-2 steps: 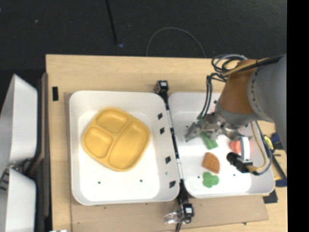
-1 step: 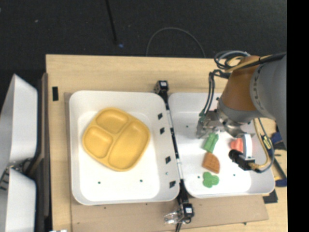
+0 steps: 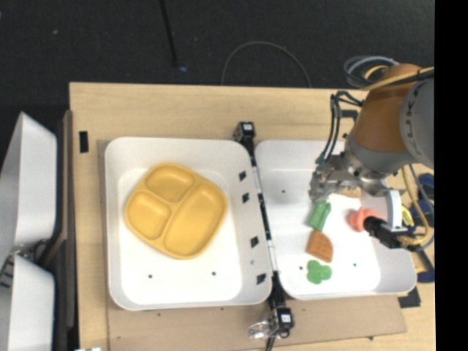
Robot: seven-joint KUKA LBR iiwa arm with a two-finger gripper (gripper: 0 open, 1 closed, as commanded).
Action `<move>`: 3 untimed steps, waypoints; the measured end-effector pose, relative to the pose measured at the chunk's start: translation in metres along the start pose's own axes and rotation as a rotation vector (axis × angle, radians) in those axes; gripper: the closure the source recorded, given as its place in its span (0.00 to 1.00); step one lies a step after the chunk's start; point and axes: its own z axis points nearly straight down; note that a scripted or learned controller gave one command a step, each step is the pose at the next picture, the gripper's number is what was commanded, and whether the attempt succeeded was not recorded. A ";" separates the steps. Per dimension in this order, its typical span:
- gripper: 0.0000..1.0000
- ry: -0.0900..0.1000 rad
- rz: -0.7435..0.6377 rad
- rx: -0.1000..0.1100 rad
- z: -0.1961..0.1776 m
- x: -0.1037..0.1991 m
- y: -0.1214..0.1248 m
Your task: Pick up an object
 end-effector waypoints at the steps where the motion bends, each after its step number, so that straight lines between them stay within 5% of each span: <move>1: 1.00 0.000 -0.011 -0.001 -0.050 -0.001 0.002; 3: 1.00 0.002 -0.016 0.007 -0.052 0.109 0.015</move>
